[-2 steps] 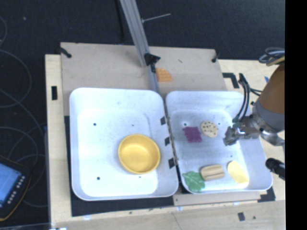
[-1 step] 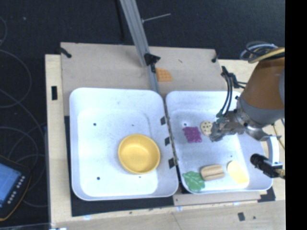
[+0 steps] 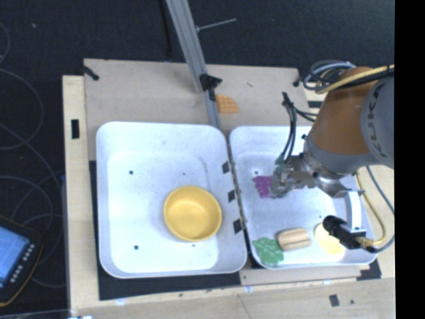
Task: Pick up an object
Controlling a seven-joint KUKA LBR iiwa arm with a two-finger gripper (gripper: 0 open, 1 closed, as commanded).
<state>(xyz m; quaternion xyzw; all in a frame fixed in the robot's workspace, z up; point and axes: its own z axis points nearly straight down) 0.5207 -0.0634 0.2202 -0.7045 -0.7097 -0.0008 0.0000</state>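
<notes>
My gripper [image 3: 279, 184] hangs low over the right bin [image 3: 247, 146], right beside a small purple object [image 3: 263, 186] that lies at its left side. The arm's orange band and grey wrist cover the bin's right part. Along the right bin's front edge lie a green piece [image 3: 268, 250], a tan cylinder-like block [image 3: 293, 238] and a yellow object [image 3: 329, 241] partly under a black part of the arm. A yellow bowl [image 3: 192, 212] sits in the left bin [image 3: 126, 145].
A slanted grey metal post [image 3: 189, 42] rises behind the two bins, with a small orange tag [image 3: 226, 104] at its foot. Cables run along the bench's right side. A black divider edge separates the bins.
</notes>
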